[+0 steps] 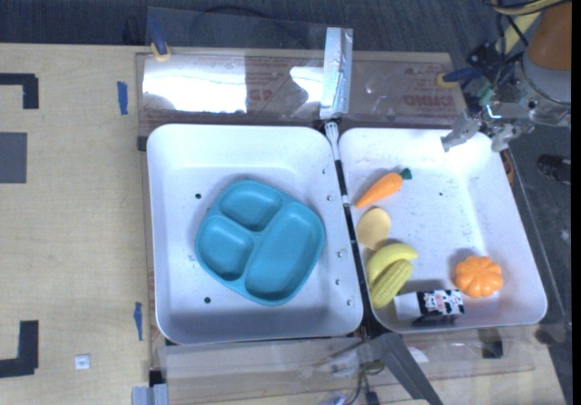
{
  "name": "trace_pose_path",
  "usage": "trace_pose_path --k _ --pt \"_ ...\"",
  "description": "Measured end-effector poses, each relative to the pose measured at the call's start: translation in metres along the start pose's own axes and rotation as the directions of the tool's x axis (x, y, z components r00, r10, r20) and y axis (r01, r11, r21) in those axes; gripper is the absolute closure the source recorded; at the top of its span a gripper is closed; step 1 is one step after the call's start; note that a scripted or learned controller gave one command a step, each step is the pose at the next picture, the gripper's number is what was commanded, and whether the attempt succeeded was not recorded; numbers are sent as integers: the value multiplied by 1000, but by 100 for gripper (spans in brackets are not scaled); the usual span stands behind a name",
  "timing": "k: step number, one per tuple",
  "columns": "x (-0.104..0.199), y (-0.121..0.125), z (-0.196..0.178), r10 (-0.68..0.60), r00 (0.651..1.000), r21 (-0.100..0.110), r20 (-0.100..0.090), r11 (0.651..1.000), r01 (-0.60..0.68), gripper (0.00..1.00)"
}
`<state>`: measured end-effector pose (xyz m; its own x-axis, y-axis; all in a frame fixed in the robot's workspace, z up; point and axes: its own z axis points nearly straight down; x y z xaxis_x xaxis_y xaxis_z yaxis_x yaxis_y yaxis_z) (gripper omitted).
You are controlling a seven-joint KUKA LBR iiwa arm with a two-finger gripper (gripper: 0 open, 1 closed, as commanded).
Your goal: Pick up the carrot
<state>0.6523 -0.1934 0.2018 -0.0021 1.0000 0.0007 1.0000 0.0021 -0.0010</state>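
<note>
The carrot (379, 189), orange with a green top, lies at a slant in the right bin (472, 203), near its left wall and towards the back. My gripper (477, 136) hangs over the bin's back right corner, well to the right of the carrot and apart from it. Its fingers are open and nothing is between them.
In the right bin a pale yellow round item (373, 226) lies just in front of the carrot. A yellow corn cob (390, 270), an orange pumpkin (478, 275) and a small black-and-white item (440, 302) sit nearer the front. The left bin (172, 212) holds a blue divided plate (260, 241).
</note>
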Motion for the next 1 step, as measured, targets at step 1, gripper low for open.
trace_pose_path --k 1 --pt "51 15 -1 -201 980 0 0 980 201 0"
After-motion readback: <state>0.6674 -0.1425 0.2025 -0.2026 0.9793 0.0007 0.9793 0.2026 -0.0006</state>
